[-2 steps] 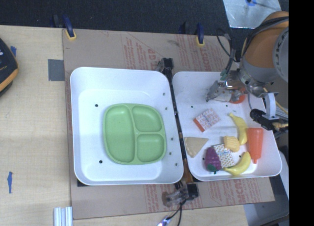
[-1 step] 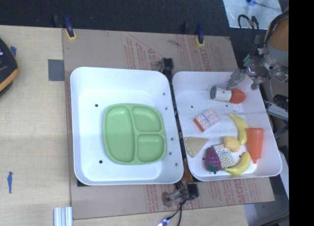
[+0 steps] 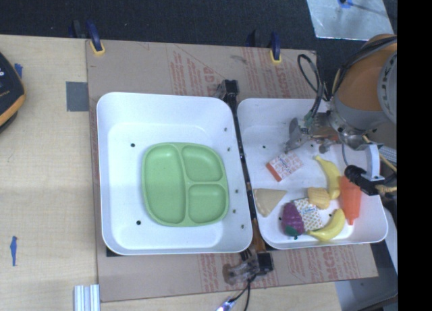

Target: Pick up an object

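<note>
We cannot read the claw [image 3: 297,135] fingers' spacing; the arm [image 3: 368,87] hides the right bin [image 3: 270,114] far corner.

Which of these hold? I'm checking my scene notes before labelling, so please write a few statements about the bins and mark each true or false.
1. The green three-compartment plastic plate lies in the left white bin. True.
2. The orange toy carrot lies on that plate. False: it is in the right white bin, by its right wall.
3. Two yellow toy bananas lie in the right bin. True.
4. The purple toy grape bunch sits beside the gripper. False: it lies near the bin's front, apart from it.
</note>
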{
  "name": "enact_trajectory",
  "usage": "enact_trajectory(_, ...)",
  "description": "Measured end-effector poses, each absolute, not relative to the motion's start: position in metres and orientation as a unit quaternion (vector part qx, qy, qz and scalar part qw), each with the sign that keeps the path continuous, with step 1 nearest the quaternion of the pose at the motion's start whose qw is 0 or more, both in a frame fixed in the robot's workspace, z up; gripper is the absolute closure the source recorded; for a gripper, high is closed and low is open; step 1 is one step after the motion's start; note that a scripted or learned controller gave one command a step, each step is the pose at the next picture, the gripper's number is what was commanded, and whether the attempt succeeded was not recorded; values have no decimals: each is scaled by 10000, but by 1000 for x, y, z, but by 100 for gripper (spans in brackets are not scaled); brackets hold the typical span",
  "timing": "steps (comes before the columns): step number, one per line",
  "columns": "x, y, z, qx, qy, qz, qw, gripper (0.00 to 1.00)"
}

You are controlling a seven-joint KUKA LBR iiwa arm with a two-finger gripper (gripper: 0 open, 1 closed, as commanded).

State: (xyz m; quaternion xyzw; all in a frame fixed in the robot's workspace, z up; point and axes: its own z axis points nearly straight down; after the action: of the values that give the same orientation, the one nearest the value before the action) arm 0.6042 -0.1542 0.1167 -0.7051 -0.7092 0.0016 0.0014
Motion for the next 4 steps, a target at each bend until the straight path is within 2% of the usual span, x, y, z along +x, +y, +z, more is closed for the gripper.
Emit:
enact_trajectory(1, 649, -148, 87, -7081, -7059, 88, 114, 0)
enact_trajectory(2, 652, -108, 125, -7053, -7089, 7, 14, 0)
enact_trajectory(3, 498, -144, 91, -7060, -7082, 23, 21, 0)
enact_trajectory(4, 591, -198, 98, -7033, -7109, -51, 85, 0)
